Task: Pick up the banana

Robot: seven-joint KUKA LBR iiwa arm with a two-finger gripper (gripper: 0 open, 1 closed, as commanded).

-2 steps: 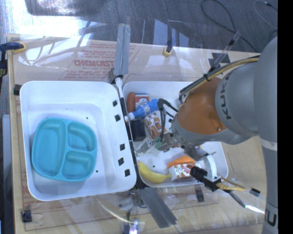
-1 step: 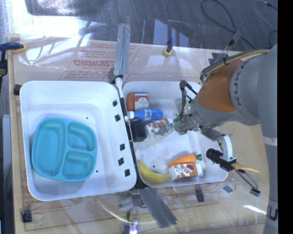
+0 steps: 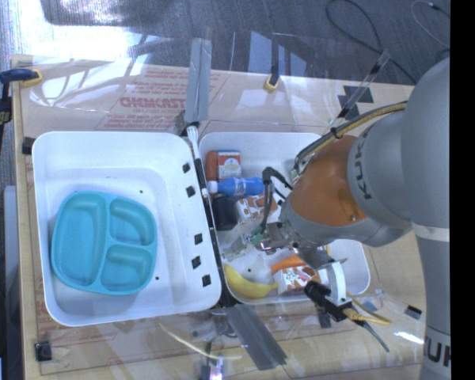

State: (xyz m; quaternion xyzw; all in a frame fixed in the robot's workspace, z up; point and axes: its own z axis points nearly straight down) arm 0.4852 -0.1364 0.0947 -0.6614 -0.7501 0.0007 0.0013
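Camera view puts the banana at the right bin's six-o'clock edge, tool just toward twelve (whether apart or together, I cannot tell); descend squarely across its curve, avoiding neighbouring packets.

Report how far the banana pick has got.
Done: the arm is over the right bin, above the clutter. In hand: nothing visibly; the banana lies on the bin floor near the front wall. Left: reach it, grip it and lift it out.
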